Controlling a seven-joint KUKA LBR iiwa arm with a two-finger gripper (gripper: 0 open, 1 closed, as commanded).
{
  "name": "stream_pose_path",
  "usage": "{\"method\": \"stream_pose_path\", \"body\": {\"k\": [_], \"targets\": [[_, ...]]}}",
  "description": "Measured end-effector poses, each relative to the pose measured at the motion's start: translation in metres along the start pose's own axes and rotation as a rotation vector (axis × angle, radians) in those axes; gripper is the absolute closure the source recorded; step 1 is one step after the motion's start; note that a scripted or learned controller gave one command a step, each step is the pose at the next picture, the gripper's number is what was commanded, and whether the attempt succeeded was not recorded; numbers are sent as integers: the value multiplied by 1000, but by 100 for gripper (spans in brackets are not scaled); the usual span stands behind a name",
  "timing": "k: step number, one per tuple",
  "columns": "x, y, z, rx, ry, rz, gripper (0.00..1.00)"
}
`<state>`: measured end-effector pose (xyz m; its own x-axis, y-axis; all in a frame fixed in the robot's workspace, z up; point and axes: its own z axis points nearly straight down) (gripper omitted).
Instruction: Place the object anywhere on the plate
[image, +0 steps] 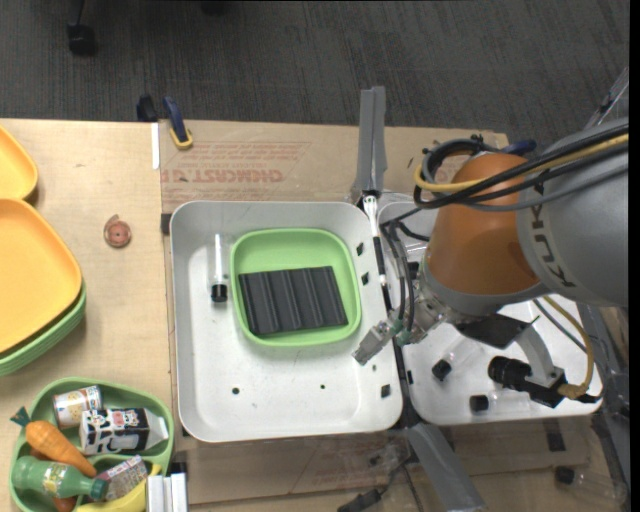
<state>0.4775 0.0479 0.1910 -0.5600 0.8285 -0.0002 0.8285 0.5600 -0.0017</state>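
Dark ribbed slab (292, 300) lying flat on the green plate (295, 246), within its raised rim; plate resting in the upper middle of the left white bin (270, 410); a white marker with black cap (218, 268) lying just beside the plate's left edge, on the bin floor; gripper (375, 343) low over the left bin's right rim, just off the plate's lower right corner, its jaw state not discernible; grey arm with orange band (480, 235) above the right bin (480, 385); yellow trays (35, 270) and a bowl of toy food (85, 440) on the bench at left.
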Motion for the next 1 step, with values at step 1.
{"method": "stream_pose_path", "body": {"k": [1], "targets": [[11,8,-13,0,-1,91,0]]}}
